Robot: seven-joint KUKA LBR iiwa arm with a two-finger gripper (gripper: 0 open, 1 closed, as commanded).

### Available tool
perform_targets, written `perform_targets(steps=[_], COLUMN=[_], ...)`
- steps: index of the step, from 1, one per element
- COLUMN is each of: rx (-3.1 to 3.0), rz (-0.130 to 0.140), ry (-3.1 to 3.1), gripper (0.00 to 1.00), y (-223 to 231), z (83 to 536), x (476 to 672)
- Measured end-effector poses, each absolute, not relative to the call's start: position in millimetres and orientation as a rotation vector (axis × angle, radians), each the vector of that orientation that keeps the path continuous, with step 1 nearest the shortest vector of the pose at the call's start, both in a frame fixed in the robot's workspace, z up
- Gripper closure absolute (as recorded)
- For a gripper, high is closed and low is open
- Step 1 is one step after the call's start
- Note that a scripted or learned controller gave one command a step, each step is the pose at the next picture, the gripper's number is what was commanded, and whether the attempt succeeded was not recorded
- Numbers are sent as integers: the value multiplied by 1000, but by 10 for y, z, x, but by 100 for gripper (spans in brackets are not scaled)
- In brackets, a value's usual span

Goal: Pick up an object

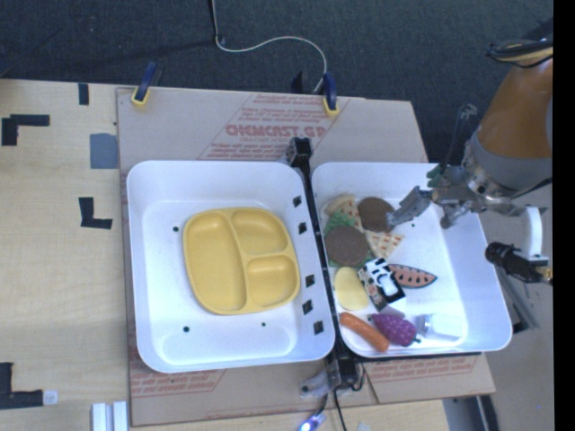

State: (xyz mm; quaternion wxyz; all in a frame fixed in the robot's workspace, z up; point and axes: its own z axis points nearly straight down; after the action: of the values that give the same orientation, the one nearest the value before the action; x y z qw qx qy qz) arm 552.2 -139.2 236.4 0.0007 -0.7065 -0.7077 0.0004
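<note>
Two white bins side by side on worktop [54, 241]. Left bin [153, 330] holds yellow divided plate [241, 259]. Right bin [481, 317] holds toy food heaped near left wall: brown discs [345, 244], waffle [386, 241], watermelon slice [411, 277], purple grapes [397, 329], hot dog [363, 332]. Gripper [429, 210] above right bin's upper part, near waffle; fingers spread, nothing between them.

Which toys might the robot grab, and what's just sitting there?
For the job:
end effector
brown patty
waffle piece
watermelon slice
purple grapes
orange carrot

Just lying about:
yellow divided plate
left bin
clamps
white cable
</note>
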Motion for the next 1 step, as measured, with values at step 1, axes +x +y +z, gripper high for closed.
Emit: perform_targets(steps=[1], rx=[-2216], rz=[8], ry=[-2218], gripper=[0], y=[-1434], z=[1083], x=[5776])
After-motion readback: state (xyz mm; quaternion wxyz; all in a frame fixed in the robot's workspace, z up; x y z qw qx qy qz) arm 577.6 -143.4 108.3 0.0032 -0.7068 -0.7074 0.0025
